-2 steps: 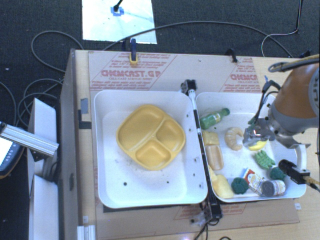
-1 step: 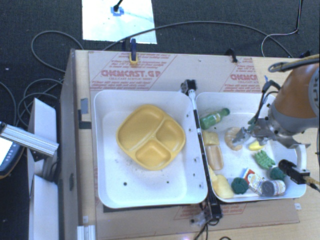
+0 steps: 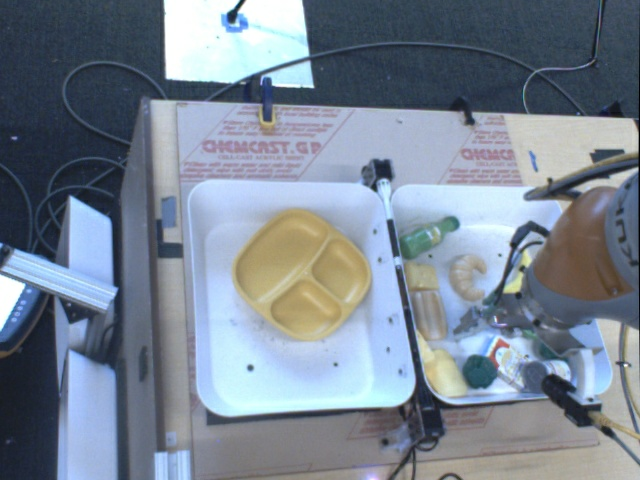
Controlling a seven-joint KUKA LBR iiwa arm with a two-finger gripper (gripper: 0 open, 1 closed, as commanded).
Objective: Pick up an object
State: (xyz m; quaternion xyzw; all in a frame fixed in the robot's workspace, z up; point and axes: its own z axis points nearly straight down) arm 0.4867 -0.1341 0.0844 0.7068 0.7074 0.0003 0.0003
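The right bin [image 3: 480, 204] holds several small objects: a green bottle [image 3: 428, 235] lying at its far left, a beige pastry-like piece [image 3: 466, 274], a yellow block [image 3: 422, 277], a pale banana-like piece [image 3: 432, 315], a yellow lump [image 3: 445, 373], a dark green ball [image 3: 480, 370] and a red-and-white packet [image 3: 505, 356]. My gripper [image 3: 480, 318] is low over the middle of this bin, just below the beige piece and above the packet. The arm's orange band [image 3: 585, 253] hides the bin's right part. I see nothing clearly held.
The left bin [image 3: 215, 368] carries a yellow divided plate [image 3: 300, 273]. A black divider bar [image 3: 398, 268] runs between the two bins. Cables and a metal rail [image 3: 60, 278] lie off the bench at the left.
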